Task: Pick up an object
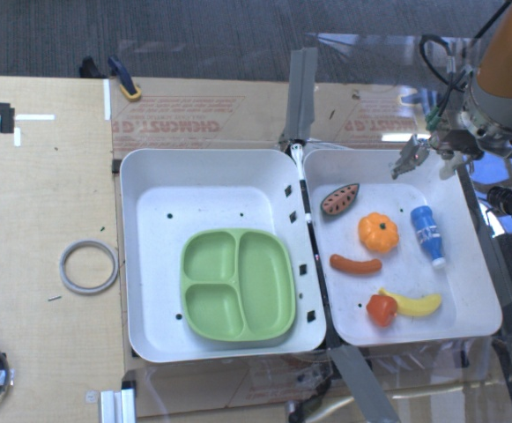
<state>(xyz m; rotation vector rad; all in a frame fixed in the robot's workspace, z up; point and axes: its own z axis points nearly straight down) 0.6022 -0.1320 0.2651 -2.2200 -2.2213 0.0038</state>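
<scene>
The claw (430, 159) hangs with fingers apart, gripping nothing, above the right bin's (476, 324) back edge. Below it lie a blue bottle (426, 233), a small pumpkin (378, 233), a sausage (355, 264) and a banana (417, 303).

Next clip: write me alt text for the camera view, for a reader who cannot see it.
A robot arm's hand hovers over the far edge of the right bin, which holds a blue bottle, small pumpkin, sausage, banana, red pepper and a brown slice. The left bin holds a green divided plate.
</scene>
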